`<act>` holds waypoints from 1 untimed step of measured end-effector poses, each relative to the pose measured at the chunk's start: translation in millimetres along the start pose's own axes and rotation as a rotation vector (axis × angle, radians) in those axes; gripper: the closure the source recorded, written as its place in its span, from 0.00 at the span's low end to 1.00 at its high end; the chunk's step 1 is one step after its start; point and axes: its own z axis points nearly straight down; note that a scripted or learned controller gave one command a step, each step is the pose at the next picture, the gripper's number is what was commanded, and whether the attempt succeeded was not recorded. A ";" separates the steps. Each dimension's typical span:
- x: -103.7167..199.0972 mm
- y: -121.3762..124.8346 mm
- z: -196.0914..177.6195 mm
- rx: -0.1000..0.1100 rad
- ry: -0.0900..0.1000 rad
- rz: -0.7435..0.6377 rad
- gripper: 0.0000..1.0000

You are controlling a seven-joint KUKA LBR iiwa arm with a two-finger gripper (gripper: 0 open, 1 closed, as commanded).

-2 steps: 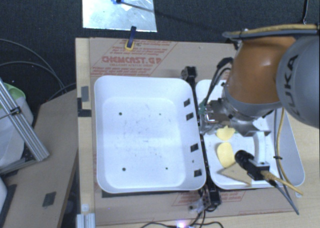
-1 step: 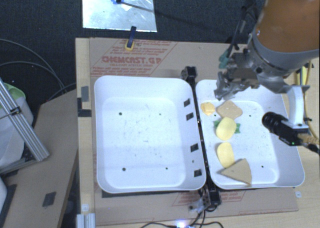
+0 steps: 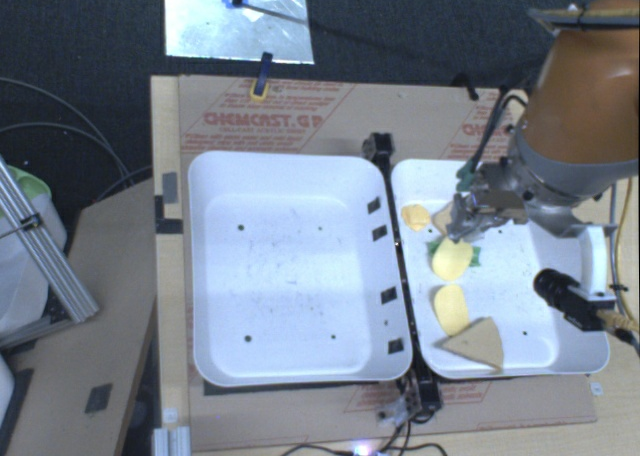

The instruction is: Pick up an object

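So I'm hanging my gripper point(image 3: 462, 227) low over the right bin point(image 3: 525, 319), sitting just above and touching-close to the round yellow lemon-looking thing point(image 3: 451, 262), which I'm guessing is what I'm going for, since it's the plumpest target and sits right under me. Honestly, I can't tell from this angle whether I'm spread apart or pinched together, and nothing is showing as gripped, so I'm not calling it a catch. Everything is bunching up along the bin's left side, probably because that's where stuff slides to. A green scrap point(image 3: 476, 257) is peeking out from beside the lemon. A small yellow piece point(image 3: 415, 215) is lying just left of me, a yellow oblong piece point(image 3: 451, 308) is sitting just below the lemon, and a tan wedge point(image 3: 480, 344) is lying near the front rim. The crowding is what's worrying me: the green bit is touching the target, and the bin wall with its black clips point(image 3: 380, 234) is running close by. The left bin point(image 3: 290, 274) is sitting alongside, not getting in my way.
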 end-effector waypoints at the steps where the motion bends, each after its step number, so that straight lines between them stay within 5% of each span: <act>1: 73.4 0.0 -39.5 -0.010 0.006 -0.016 1.00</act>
